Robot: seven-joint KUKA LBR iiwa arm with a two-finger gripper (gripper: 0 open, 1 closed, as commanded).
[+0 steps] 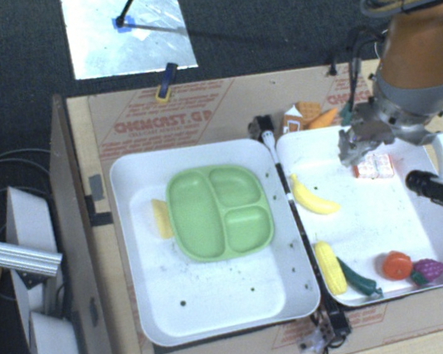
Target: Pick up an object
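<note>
My gripper (357,149) hangs over the back of the right bin (380,221), directly above a small white and red packet (375,167) that lies partly under it. A banana (313,198) lies to the packet's left. Along the bin's front edge lie a corn cob (330,267), a green chili (358,277), a red-orange tomato (396,265) and purple grapes (428,270). An orange carrot (323,119) rests at the bin's back rim.
The left bin (133,254) holds a green divided plate (219,212) with a yellow piece (161,218) beside its left edge. The rims between the two bins meet in the middle. The arm's grey and orange body looms over the right bin's back right corner.
</note>
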